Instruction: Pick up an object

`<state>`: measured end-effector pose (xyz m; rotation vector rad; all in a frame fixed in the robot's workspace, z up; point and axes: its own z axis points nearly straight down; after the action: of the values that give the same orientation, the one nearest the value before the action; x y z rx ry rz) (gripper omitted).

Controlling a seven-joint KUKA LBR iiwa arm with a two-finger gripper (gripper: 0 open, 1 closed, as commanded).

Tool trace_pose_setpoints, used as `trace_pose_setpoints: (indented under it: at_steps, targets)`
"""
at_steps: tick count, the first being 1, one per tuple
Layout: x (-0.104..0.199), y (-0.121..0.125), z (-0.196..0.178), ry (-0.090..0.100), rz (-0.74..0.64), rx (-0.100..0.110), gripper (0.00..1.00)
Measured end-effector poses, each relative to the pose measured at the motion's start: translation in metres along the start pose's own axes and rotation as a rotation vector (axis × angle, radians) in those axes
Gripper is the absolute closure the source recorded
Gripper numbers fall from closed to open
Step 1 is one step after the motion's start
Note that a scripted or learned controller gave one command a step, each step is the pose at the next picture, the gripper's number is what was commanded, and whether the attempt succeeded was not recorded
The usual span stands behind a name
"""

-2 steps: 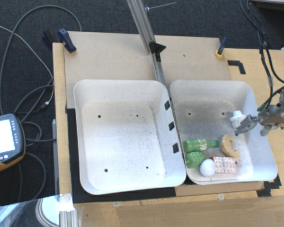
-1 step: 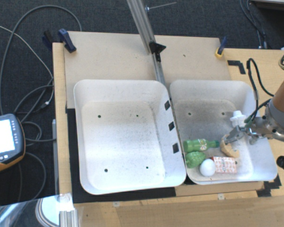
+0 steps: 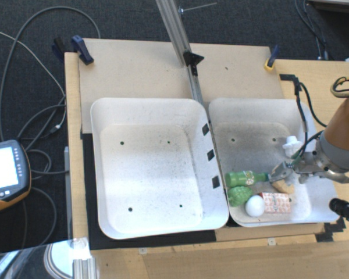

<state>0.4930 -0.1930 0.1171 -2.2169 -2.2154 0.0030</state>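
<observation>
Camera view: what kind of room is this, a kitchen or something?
Probably a robot lab, not a kitchen. A robot arm reaches over two white bins, a bench is clamped at its corners, and cables trail across the dark floor.

Bottle [image 3: 246, 178], ball [image 3: 255, 206] and box [image 3: 276, 202] in right bin [image 3: 244, 112].

Two shallow white plastic bins [image 3: 145, 115] — black-speckled, green bottle [image 3: 246, 178], bumpy green lump [image 3: 239, 195], round white ball [image 3: 255, 206], pink-and-white patterned packet [image 3: 277, 203], tan wooden bench [image 3: 163, 68], grey arm [image 3: 337, 150] — orange band.
</observation>
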Motion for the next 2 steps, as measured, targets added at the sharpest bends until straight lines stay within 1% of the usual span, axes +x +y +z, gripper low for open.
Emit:
trace_pose_setpoints:
  at_steps: [1, 2]
  targets:
    - [0.000, 0.002, -0.014, -0.002, -0.001, -0.007, 1.00]
    - [0.000, 0.007, -0.058, -0.006, -0.002, -0.013, 1.00]
